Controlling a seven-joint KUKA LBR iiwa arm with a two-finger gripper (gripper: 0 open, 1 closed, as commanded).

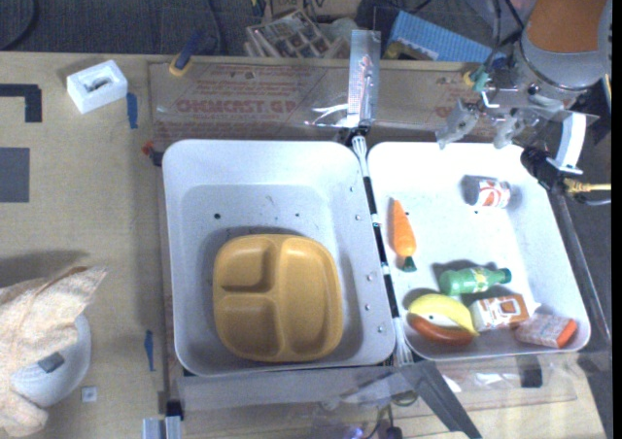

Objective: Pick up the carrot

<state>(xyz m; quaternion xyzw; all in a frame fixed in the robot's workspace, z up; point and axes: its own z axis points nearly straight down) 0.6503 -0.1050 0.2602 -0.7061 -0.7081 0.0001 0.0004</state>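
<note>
The carrot (401, 232) is seen lying by the right bin's (573, 262) left wall; the end effector (483, 117), fingers spread and empty, should be lowered across its narrow width

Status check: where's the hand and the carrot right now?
Hand above right bin's far edge, holding nothing. Carrot lying by right bin's left wall, untouched. Nothing on it.
</note>
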